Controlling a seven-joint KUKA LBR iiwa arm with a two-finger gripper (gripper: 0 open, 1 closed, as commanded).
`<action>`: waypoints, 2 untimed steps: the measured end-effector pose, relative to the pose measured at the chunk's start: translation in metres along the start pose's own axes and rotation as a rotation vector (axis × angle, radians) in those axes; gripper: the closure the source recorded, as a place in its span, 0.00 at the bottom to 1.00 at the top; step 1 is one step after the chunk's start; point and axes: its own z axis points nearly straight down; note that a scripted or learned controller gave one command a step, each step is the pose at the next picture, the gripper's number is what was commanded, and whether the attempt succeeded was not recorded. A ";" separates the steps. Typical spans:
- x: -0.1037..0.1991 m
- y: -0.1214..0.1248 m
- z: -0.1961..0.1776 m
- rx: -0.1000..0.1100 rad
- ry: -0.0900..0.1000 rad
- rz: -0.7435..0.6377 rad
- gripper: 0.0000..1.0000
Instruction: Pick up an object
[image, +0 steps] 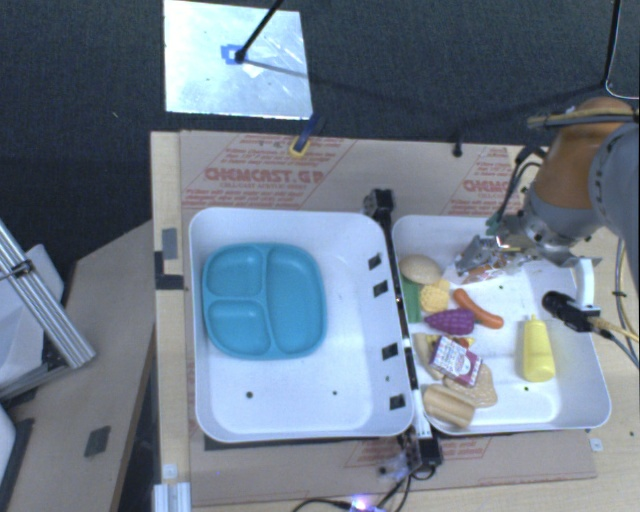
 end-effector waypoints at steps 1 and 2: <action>-0.001 0.003 0.002 -0.012 -0.003 0.000 0.00; -0.001 0.002 -0.006 -0.010 -0.003 0.000 1.00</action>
